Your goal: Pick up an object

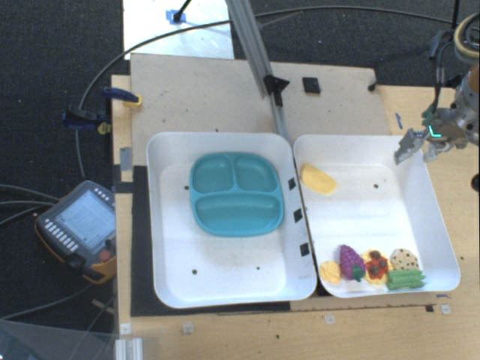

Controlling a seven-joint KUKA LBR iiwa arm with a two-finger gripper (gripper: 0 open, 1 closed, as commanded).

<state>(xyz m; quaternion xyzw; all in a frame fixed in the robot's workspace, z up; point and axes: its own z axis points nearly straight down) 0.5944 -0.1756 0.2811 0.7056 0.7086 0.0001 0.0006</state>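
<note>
My gripper (420, 150) hangs over the far right rim of the right bin (360, 223), fingers spread and open with nothing between them. A yellow toy food piece (319, 179) lies near that bin's far left corner, well left of the gripper. Along the bin's front edge sit a small orange-yellow piece (330, 271), a purple grape bunch (349, 261), a red and yellow piece (376, 265), a spotted cookie (405, 259) and a green bean pod (406, 278), all far from the gripper.
The left bin (172, 261) holds a teal divided plate (236, 194). A grey pole (251, 36) slants up from the bench's back. A handheld pendant (79, 227) and cables lie on the floor at left.
</note>
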